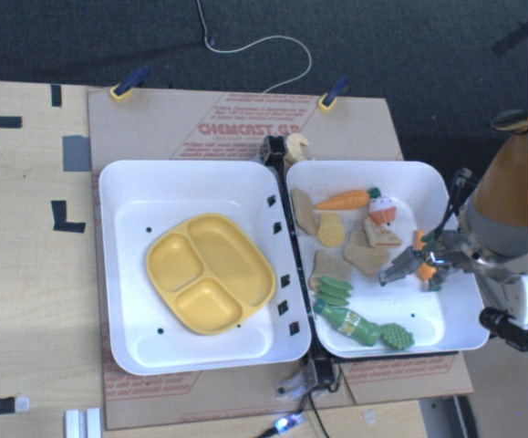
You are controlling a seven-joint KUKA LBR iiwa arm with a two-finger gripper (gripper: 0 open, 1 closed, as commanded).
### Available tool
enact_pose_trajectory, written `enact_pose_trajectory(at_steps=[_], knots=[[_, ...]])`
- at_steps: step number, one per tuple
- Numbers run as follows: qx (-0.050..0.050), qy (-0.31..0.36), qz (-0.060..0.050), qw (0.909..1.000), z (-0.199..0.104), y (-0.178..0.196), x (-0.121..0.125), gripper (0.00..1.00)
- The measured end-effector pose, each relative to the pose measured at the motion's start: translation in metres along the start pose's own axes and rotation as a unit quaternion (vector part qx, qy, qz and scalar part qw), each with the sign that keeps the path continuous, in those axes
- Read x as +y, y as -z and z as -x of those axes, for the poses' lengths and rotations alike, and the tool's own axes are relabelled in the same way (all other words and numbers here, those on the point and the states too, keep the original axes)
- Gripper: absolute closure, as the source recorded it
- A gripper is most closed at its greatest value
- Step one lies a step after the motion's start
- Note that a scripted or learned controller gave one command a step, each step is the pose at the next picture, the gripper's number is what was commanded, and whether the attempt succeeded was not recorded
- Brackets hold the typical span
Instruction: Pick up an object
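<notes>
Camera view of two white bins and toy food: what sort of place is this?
Probably a robotics lab test bench: a grey arm's end effector over the right shallow white bin of plastic toy food, beside a yellow divided plastic tray.

Light is even and fairly bright, falling from above; the two white bins (pixel 127 245) come out nearly blown, with soft faint shadows along their inner walls and under the yellow tray (pixel 211 272). The dark floor (pixel 81 26) at the top is dim and grainy, while the cardboard (pixel 245 126) print stays legible though soft. Overall sharpness is low: small items in the right bin are smeared at their edges, and the arm (pixel 510 199) at the right looks blurred.
</notes>
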State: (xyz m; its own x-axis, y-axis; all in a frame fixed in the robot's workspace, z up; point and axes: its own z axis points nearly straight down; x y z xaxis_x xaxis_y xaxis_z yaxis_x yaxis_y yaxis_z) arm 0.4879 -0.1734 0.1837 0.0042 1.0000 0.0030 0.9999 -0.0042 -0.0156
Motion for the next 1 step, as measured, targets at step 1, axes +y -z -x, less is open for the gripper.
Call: enact_pose_trajectory(at_steps=[1], knots=[[-0.001, 0.002, 0.006, 1.0000, -0.0003, 0.0066, 0.0032, 0.00]])
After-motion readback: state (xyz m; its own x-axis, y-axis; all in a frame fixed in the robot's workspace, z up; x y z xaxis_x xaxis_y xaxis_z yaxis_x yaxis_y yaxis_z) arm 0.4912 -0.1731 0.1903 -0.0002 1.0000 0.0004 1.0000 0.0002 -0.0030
